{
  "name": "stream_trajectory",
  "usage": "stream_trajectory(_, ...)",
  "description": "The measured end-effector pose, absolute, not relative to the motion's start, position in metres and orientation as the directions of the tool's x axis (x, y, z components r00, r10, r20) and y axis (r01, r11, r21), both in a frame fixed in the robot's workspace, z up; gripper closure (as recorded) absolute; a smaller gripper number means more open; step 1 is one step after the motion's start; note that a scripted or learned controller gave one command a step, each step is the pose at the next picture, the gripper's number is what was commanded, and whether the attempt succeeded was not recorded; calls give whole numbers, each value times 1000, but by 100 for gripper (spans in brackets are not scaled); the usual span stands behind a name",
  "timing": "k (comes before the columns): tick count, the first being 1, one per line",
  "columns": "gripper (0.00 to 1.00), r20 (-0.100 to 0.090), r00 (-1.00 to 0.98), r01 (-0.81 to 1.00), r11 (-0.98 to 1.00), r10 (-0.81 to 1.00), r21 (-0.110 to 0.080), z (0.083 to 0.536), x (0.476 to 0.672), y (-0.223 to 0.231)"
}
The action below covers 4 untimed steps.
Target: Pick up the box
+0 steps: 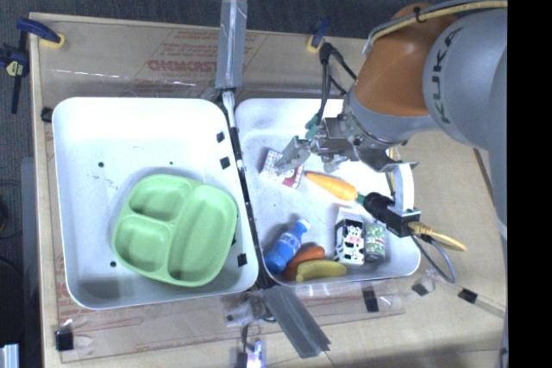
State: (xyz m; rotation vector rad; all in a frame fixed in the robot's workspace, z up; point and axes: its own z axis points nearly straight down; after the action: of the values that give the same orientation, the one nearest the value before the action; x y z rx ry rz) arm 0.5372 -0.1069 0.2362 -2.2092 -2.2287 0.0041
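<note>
A small white box with black cow-like markings (349, 241) stands near the front right corner of the right bin (259, 121). A smaller green-patterned box (374, 240) leans against its right side. My gripper (295, 152) hangs over the middle of the same bin, well behind and to the left of both boxes. It sits right beside a small pink and white packet (276, 161), and part of that packet is hidden under it. Nothing can be made out held in the gripper.
An orange carrot (330, 184) lies between the gripper and the boxes. A blue bottle (285, 244), a red item (308, 254) and a yellow-green banana (321, 270) crowd the front wall. A green divided plate (177, 228) lies in the left bin (86, 142).
</note>
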Motion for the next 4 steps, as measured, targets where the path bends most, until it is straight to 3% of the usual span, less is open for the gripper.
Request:
stream_trajectory(1, 0, 1, -9, 1000, 9, 1000, -4, 236, 537, -107)
stream_trajectory(2, 100, 0, -14, 1000, 14, 1000, -7, 246, 538, -107)
stream_trajectory(3, 0, 0, -15, 1000, 15, 1000, -6, 246, 538, -107)
stream_trajectory(4, 0, 0, -15, 1000, 15, 1000, -6, 246, 538, -107)
